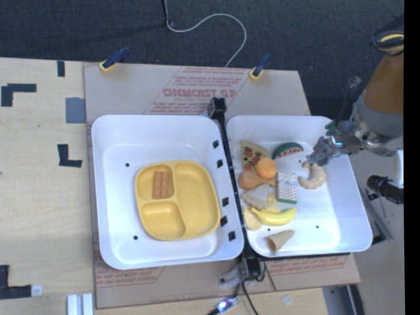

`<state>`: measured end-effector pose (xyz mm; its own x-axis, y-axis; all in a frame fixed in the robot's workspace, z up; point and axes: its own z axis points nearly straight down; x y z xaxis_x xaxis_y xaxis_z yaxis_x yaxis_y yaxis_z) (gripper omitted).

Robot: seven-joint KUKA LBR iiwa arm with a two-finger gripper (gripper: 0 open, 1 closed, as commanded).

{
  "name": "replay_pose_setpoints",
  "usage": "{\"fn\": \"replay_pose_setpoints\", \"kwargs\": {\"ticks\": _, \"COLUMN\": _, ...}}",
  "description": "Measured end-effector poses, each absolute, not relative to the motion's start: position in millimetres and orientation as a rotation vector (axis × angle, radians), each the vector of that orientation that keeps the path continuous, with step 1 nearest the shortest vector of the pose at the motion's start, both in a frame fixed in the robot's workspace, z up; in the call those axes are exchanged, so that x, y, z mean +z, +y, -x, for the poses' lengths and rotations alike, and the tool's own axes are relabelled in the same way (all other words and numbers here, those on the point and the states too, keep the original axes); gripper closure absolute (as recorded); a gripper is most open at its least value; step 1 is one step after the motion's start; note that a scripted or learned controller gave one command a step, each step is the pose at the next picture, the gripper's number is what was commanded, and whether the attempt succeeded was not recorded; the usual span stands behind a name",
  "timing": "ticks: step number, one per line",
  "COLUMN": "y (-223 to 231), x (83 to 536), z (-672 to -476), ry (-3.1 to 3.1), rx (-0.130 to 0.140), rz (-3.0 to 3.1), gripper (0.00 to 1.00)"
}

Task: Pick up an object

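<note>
Gripper (323, 151) poised low over right bin (341, 231), just above croissant (314, 178). Finger state cannot be told. Nothing seen held; pick judged not yet done. Toy foods clustered beside: banana (275, 216), orange (266, 168), watermelon slice (287, 150). Grasp and lift judged outstanding.

A dark blue-grey carpet (79, 15) is seen across the top, with a thin white cable (209, 22) looped over it. Below it, a pale wooden counter (39, 195) is laid out, marked with dark tape pieces (18, 93) along its left part. A brown cardboard sheet (190, 94) printed with red lettering is spread on the counter and pinned at its far edge by two blue and yellow clamps (114, 59). Everything is lit evenly, with only soft shadows cast.
</note>
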<state>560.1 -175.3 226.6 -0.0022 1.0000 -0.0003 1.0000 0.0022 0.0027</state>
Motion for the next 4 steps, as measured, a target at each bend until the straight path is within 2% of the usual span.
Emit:
{"fn": "replay_pose_setpoints", "kwargs": {"ticks": 1, "y": -121, "x": 235, "z": -558.8, "ry": 2.231, "rx": 0.002, "rz": -2.215, "gripper": 1.0}}
{"fn": "replay_pose_setpoints", "kwargs": {"ticks": 3, "y": -5, "x": 224, "z": -571.6, "ry": 2.233, "rx": 0.001, "rz": -2.214, "gripper": 1.0}}
{"fn": "replay_pose_setpoints", "kwargs": {"ticks": 4, "y": 44, "x": 214, "z": -571.0, "ry": 2.23, "rx": -0.004, "rz": -2.217, "gripper": 1.0}}
